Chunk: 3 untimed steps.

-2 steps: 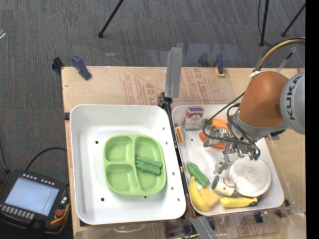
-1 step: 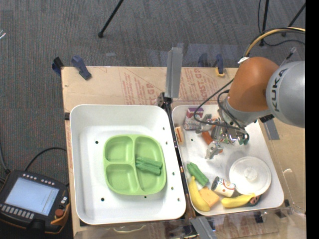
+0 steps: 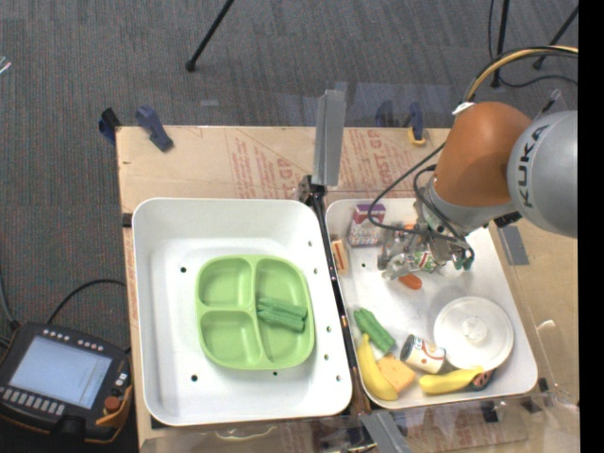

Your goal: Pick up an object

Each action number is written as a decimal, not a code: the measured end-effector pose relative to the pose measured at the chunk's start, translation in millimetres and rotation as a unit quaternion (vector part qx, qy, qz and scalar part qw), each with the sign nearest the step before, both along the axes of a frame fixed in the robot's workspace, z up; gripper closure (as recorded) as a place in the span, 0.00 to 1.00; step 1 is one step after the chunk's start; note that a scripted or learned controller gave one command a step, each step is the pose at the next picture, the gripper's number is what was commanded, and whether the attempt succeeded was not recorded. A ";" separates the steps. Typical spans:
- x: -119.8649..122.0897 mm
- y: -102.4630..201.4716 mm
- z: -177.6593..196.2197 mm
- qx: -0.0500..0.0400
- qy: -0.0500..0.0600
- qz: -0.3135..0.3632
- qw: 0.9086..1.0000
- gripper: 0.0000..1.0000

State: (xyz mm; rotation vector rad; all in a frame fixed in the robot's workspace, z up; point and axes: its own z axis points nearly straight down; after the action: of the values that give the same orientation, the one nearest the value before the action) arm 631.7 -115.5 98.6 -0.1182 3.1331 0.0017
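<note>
Now the gripper (image 3: 415, 260) is hovering over the carrot (image 3: 410, 280) near the right bin's (image 3: 510, 281) far edge; its grip state is unclear, so centering before descending seems wise.

free: right bin (image 3: 505, 281) centre | blocked: white plate (image 3: 474, 331), bananas (image 3: 376, 371)

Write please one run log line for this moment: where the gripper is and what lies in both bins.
gripper: low in right bin, near small box | left bin: green tray with green bean | right bin: bananas, white plate
</note>
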 end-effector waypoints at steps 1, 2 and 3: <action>13.3 5.4 -10.6 0.000 0.002 -0.097 0.995 1.00; 12.0 5.6 -11.1 0.000 0.005 -0.097 0.995 0.00; 13.6 6.7 -0.3 0.001 0.002 -0.096 0.995 1.00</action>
State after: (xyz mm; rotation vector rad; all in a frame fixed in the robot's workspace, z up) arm 645.3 -108.7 98.3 0.1825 3.1334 0.0029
